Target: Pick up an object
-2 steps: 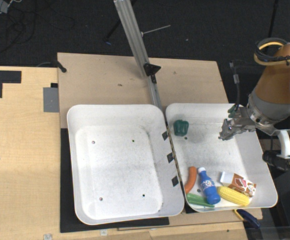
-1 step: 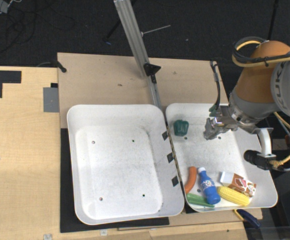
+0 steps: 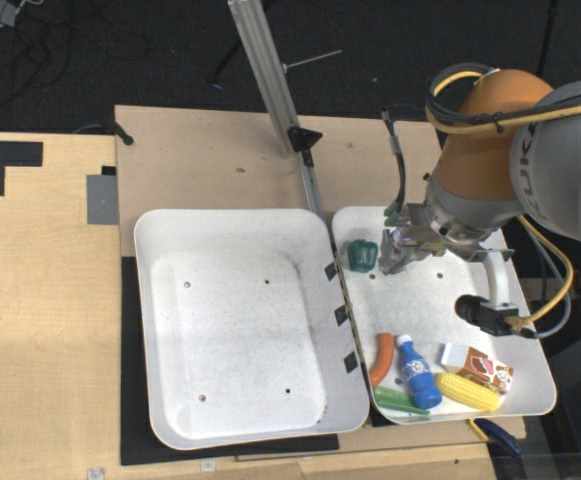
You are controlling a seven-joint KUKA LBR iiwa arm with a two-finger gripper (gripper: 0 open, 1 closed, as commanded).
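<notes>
A small green bell-pepper-like object [image 3: 361,256] lies in the upper left corner of the right bin [image 3: 448,298], just beside the divider between the two bins, and the gripper [image 3: 394,258] hangs just to its right, close to it, though whether it touches or grips cannot be told. Nearer the camera, along the same bin's front edge, lie an orange carrot [image 3: 382,358], a blue bottle [image 3: 416,372], a green pod-shaped piece [image 3: 400,401], a yellow corn cob [image 3: 469,391] and a small red-brown packet [image 3: 488,369]. The left bin [image 3: 240,318] sits alongside on the bench [image 3: 40,298].
</notes>
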